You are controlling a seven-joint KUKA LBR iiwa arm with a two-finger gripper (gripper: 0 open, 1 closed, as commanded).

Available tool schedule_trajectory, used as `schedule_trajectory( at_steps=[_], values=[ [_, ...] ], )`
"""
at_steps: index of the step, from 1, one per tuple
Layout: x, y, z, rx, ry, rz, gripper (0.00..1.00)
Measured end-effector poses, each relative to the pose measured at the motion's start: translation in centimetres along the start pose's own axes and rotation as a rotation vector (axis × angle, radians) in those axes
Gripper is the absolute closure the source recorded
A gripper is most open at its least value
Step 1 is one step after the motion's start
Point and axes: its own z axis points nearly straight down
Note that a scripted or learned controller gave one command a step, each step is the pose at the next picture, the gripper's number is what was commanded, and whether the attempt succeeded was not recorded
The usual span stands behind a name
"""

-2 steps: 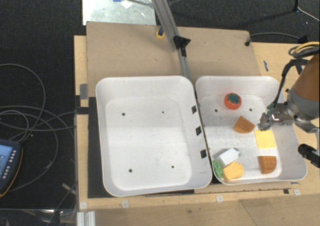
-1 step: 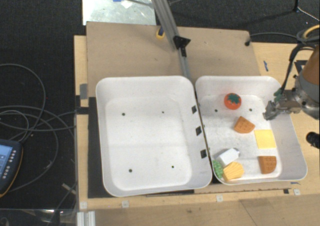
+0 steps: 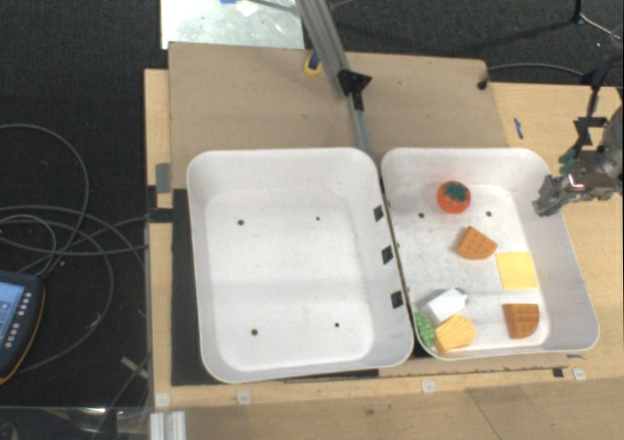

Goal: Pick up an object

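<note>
Yellow-orange piece [image 3: 454, 334] sits nearest, beside a white block [image 3: 448, 304]; gripper [image 3: 554, 196] hovers at the right bin's [image 3: 561, 262] far-right rim, can't tell its grip.

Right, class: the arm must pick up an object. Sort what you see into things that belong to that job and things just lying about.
Belongs to the job:
claw
red tomato toy
orange wedge
yellow square
orange block
white piece
right bin

Just lying about:
left bin
metal pole
floor cables
handheld screen
</note>
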Motion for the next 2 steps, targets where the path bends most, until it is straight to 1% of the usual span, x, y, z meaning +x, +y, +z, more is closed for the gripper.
schedule_trajectory(
  at_steps=[1, 2],
  values=[
    [5.7, -0.5, 1.3, 0.009, 0.005, -0.004, 1.00],
    [11.9, -0.8, 0.9, 0.007, 0.005, -0.005, 1.00]
  ],
)
